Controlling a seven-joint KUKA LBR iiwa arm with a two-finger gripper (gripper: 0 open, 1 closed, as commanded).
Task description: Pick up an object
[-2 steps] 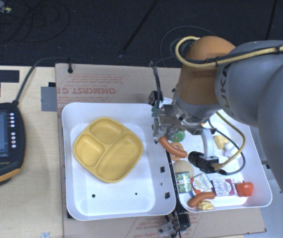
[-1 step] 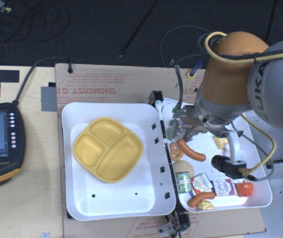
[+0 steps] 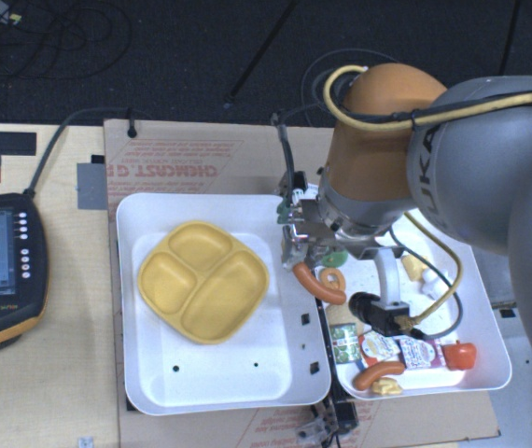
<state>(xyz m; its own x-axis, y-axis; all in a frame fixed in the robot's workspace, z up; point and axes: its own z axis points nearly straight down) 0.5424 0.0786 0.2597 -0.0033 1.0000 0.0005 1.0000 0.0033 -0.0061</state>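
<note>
Camera view showed the gripper (image 3: 301,250) just above a curved orange-red sausage (image 3: 318,283), finger state impossible to tell, and mirrored red print on cardboard (image 3: 168,169) unreadable.

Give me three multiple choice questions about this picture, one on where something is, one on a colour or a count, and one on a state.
1. Where does the yellow plate lie?
A. left bin
B. right bin
C. on the bench outside the bins

2. How many sections does the plate have?
A. two
B. three
C. five

3. What is on the plate?
A. a sausage
B. a box
C. nothing

Answers:
1 A, it lies within the left bin.
2 B, ridges divide it into three sections.
3 C, its sections are bare; the sausages lie at the right bin.
</note>
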